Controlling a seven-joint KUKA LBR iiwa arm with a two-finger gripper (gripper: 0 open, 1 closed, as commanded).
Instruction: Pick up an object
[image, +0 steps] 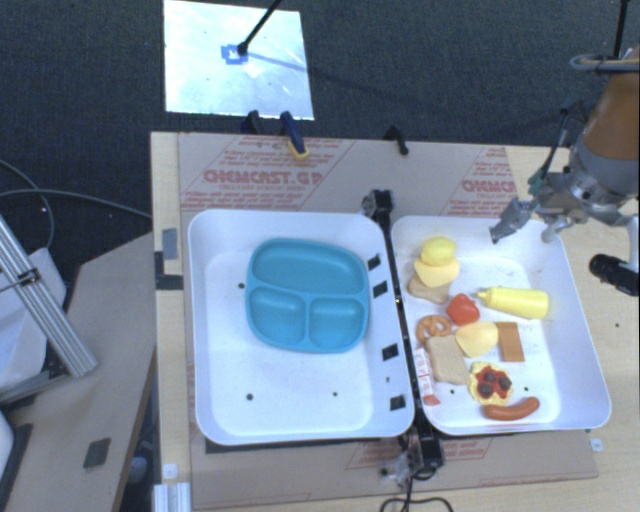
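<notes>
in the left bin (215, 400) lies a blue tray (306, 296) with three compartments, alone on the white floor. behind both bins, the brown board (330, 165) reads "chemcast gp" in red, printed twice, with a blue and yellow clamp (293, 137) at its far edge. the right bin (575, 340) holds the toy food: a yellow pear (438, 262) on a slice of bread (428, 291), a tomato (462, 308), a pretzel (433, 326), a mustard bottle (514, 300) lying on its side, a lemon-coloured lump (478, 338), a brown block (510, 342), toast (446, 360), a small tart (492, 383) and a sausage (510, 408) at the near edge. my gripper (527, 224) hangs over the far right corner of that bin, fingers spread and grasping nothing, well apart from the food.
</notes>
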